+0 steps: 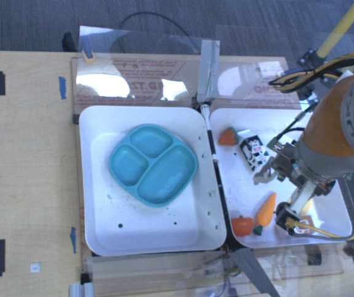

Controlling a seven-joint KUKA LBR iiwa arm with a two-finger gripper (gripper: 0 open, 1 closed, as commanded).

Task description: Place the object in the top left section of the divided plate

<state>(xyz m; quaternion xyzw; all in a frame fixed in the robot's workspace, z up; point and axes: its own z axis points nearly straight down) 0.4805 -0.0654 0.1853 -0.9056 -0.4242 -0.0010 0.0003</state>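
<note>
Gripper (265,173) low over R bin (239,187), mid-floor, just in front of b/w toy (254,151); open or closed: can't tell. Same bin: carrot (265,209) nr front edge, tomato (242,226) in front-left corner, orange-red piece (227,137) by left wall twd back. L bin (96,184) holds blue divided plate (155,166), abt centre. Arm (328,129) enters over R bin's right edge, wrist angled down twd bin's middle.

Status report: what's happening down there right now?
Gripper over right bin, beside black-and-white toy. Divided plate sits in left bin. Carrot close by.
</note>
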